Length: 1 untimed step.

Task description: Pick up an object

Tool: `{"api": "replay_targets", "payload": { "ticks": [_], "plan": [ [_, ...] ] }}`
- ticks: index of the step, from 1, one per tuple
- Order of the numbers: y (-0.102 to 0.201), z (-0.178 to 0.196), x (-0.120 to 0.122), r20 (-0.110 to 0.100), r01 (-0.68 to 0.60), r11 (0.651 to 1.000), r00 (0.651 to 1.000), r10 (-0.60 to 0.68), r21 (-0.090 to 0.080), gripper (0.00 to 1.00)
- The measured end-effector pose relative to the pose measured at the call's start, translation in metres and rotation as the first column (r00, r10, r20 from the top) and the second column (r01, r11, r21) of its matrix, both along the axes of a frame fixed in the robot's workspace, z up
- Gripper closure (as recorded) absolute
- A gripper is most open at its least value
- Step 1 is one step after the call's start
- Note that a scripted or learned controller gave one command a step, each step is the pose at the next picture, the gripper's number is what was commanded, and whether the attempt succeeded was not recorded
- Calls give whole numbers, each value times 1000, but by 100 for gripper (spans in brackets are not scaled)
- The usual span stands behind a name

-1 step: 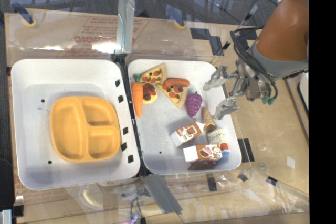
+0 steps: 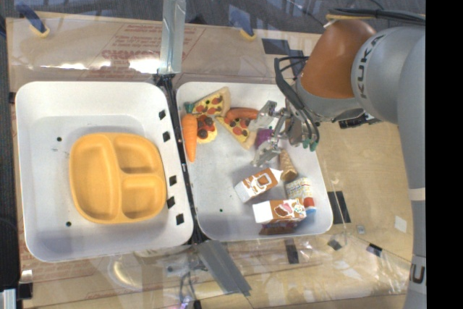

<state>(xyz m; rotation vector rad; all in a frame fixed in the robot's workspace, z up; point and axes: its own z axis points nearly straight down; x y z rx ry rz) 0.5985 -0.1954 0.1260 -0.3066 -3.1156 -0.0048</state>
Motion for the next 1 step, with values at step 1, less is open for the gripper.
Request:
{"api": "replay_targets", "payload": {
  "ticks": [1],
  "plan": [
    [30, -34, -43, 9, 210, 978, 978, -210, -3, 0]
  ]
}}
